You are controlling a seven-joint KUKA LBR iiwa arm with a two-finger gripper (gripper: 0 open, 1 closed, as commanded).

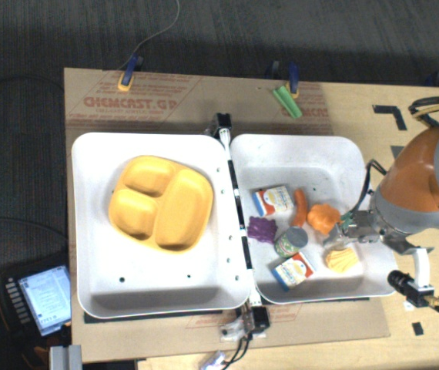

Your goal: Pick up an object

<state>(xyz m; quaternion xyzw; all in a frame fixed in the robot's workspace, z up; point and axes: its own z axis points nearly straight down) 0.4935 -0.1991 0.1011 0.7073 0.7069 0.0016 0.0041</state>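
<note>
Hovering near the right bin's [343, 149] right edge, gripper [341, 236] just beside the orange ball [323, 218] and yellow block [342, 260]; grip state impossible to tell.

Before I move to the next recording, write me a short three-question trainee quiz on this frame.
1. True or false: the yellow compartment tray lies in the left bin.
2. Which item is nearest the claw? A) purple toy B) orange ball C) green marker
3. Fill in: the green marker lies on the ____, outside both bins.

Key: 1 true; 2 B; 3 cardboard.
</note>
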